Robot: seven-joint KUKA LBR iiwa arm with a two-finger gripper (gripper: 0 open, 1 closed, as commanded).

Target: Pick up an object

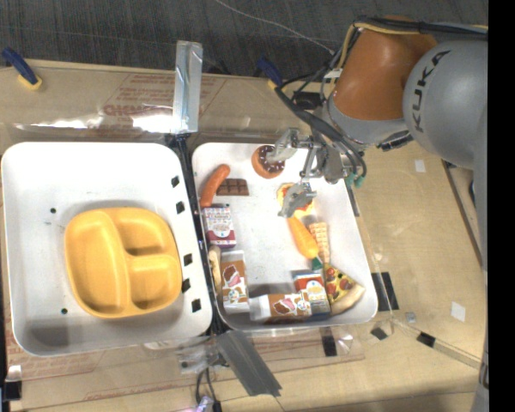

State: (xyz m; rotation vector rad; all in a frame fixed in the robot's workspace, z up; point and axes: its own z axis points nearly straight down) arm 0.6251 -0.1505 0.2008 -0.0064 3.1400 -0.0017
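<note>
Looming at upper right, my arm (pixel 412 75) has its gripper (pixel 302 187) low in the right bin (pixel 266 230), fingers slightly parted over a small yellow toy (pixel 287 197), nothing clearly held, so I judge it mid-grasp: close next, then lift.

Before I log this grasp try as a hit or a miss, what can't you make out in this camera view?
- Gripper: its fingers blur into the toy food below, so open or shut is unclear.
- Small item under it: too small to identify.
- Box labels: too small to read.
- Arm: cut off by the right edge.
</note>
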